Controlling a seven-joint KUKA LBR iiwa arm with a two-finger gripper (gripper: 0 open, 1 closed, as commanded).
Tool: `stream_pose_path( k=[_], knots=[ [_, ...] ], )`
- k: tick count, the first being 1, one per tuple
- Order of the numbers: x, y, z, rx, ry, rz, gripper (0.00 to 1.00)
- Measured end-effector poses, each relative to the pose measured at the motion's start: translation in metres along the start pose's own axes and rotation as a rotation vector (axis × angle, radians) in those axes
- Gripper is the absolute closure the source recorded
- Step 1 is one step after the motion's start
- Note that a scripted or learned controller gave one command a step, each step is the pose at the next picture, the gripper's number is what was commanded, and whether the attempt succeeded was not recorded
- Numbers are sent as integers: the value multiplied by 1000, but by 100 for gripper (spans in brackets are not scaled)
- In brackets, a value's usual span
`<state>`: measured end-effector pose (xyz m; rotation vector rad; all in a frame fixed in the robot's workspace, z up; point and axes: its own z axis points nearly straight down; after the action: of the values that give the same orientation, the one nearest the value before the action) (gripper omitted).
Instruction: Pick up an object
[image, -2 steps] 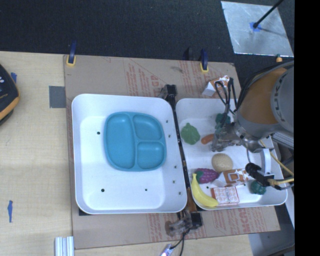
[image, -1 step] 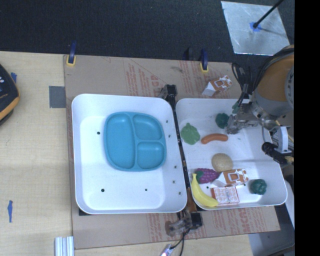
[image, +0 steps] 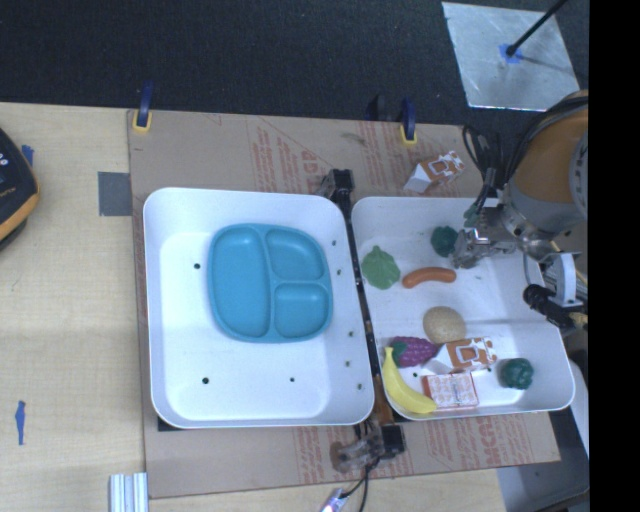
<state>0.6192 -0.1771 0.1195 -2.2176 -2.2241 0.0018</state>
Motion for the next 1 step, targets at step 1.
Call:
stream_pose_path(
  k=[1],
  knots=[
    [-20,31,31,31,6,1,0]
  ],
)
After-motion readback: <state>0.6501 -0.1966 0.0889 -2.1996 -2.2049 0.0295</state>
